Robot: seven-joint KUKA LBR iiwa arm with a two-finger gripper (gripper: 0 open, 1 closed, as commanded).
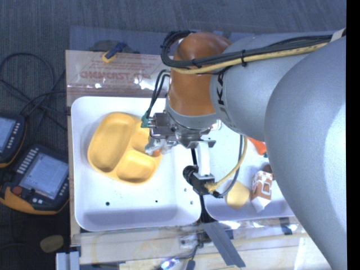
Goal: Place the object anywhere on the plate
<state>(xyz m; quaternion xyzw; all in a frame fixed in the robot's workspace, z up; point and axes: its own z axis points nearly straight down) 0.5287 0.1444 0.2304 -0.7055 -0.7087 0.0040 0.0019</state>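
My gripper [157,145]: over the right edge of the yellow plate [115,145].
My jaws: hidden under my wrist; I cannot tell how they stand.
Object: I cannot tell which it is.
Yellow lump [238,195] and small carton [262,188]: right bin [275,212], well apart from the plate.
Plate: left bin [132,218].

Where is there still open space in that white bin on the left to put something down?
In the left bin, bare floor runs along the near wall below the yellow plate. A narrower strip lies above the plate. It is crowded where the gripper meets the plate's right side.
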